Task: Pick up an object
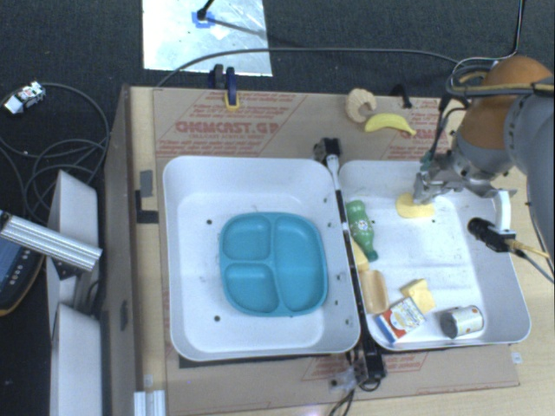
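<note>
The pincer (425, 196) is down in the right bin (486, 271), right at the yellow disc (414, 207) near the back wall; from this slant I cannot tell its state. The disc lies flat and apart from the green bottle (360, 229), so it looks like the easy pick. The blue tray (273, 263) sits alone in the left bin (186, 232).

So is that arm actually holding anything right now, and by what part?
It cannot be told. The gripper is down in the right bin, right at a flat yellow piece, but nothing visibly sits between its fingers.
</note>
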Robot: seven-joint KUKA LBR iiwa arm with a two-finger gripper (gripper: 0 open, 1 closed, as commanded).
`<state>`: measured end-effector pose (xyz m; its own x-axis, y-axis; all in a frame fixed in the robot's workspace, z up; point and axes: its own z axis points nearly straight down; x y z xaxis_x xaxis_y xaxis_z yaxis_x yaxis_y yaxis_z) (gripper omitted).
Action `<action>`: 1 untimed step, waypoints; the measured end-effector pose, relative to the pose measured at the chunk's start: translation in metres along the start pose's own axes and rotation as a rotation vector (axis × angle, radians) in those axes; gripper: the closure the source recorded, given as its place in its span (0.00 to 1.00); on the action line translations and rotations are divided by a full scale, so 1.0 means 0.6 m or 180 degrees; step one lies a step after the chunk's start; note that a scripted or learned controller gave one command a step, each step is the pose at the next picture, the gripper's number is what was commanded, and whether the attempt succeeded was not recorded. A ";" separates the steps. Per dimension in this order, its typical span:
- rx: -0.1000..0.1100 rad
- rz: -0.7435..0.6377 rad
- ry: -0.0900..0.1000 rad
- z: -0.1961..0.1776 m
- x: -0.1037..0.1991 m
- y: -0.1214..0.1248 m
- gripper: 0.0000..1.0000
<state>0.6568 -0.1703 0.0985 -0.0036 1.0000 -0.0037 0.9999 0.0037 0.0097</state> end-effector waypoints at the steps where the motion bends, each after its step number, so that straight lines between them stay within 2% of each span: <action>1: 0.0001 -0.0001 0.0000 0.000 0.000 0.000 0.00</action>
<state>0.6567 -0.1703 0.0983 -0.0038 1.0000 -0.0038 0.9999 0.0039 0.0094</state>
